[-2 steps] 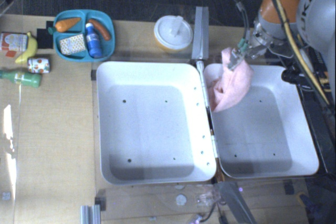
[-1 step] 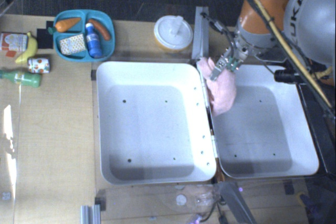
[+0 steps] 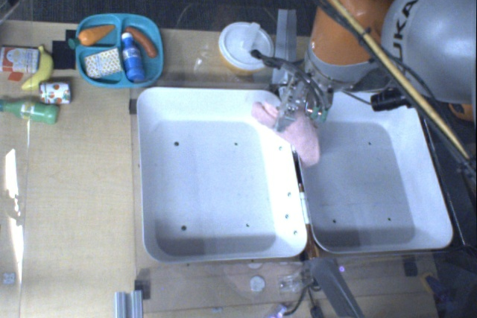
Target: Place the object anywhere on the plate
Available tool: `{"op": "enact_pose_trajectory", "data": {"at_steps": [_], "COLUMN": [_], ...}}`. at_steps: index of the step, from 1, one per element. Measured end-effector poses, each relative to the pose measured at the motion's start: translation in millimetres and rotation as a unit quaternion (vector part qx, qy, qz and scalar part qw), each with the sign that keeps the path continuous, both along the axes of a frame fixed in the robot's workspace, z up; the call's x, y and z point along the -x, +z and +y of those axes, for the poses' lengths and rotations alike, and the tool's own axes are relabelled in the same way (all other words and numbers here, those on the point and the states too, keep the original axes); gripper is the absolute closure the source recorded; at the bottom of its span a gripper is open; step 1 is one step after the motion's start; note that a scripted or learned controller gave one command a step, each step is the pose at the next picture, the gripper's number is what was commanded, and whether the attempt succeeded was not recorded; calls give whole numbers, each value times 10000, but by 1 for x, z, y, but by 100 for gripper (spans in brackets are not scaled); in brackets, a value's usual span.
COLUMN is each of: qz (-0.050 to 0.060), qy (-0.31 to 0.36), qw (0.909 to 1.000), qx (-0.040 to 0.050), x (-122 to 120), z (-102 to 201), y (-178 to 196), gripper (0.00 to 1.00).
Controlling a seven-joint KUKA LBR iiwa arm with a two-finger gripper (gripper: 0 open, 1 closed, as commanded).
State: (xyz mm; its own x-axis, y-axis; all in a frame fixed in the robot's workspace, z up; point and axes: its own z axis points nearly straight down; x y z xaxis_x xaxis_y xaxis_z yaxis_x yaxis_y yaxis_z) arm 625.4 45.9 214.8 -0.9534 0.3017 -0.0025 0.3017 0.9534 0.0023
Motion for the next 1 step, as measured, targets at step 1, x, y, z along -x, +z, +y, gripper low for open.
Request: {"op": "enact_pose_trajectory", "data": {"at_steps": [1], "qz": [-10], "qy": [1517], "qw": [9884], "qx": [2], "x": [21], "z": [46], "y": [6], "gripper": [100]}}
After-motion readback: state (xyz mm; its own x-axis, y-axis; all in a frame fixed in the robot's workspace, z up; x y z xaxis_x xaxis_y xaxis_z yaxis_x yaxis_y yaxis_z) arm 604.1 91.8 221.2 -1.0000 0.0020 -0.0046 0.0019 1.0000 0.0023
